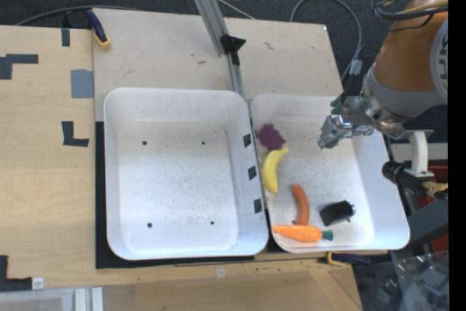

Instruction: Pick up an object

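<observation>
The right bin (364, 156) holds a purple grape bunch (270, 135), a yellow banana (272, 168), an orange-red sausage (300, 203), an orange carrot (298, 233) against the front wall and a small black block (337, 212). My gripper (329, 136) hangs over the right bin's upper right part, above bare floor, well to the right of the grapes and banana and up from the black block. Nothing shows between its fingers.
The left bin (178, 171) lies beside the right one, with a grey metal pole (207, 4) slanting down to the divider between them. A blue and yellow tool (99, 29) rests at the bench's far left corner. Black cables loop behind the right bin.
</observation>
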Available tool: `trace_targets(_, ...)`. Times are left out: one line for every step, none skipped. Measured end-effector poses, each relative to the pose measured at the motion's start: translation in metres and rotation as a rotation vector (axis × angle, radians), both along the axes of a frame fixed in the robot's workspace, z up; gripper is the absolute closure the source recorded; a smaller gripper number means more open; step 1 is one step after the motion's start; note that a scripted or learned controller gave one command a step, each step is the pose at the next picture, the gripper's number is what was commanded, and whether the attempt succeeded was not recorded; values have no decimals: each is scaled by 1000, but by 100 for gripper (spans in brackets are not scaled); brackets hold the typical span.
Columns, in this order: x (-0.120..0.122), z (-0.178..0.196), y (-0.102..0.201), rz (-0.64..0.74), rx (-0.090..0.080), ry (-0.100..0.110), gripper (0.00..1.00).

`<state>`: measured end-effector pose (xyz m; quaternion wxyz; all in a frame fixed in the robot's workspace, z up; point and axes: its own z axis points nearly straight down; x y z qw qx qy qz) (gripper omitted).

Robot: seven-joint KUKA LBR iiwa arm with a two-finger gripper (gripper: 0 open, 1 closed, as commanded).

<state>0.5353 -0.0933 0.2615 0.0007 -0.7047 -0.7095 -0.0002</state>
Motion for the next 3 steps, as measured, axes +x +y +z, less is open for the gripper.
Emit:
trace_targets(18,-8,46,-1,-1,1,100)
trace_targets(25,-9,106,1,0,1,100)
trace_targets(35,-12,161,0,0,1,100)
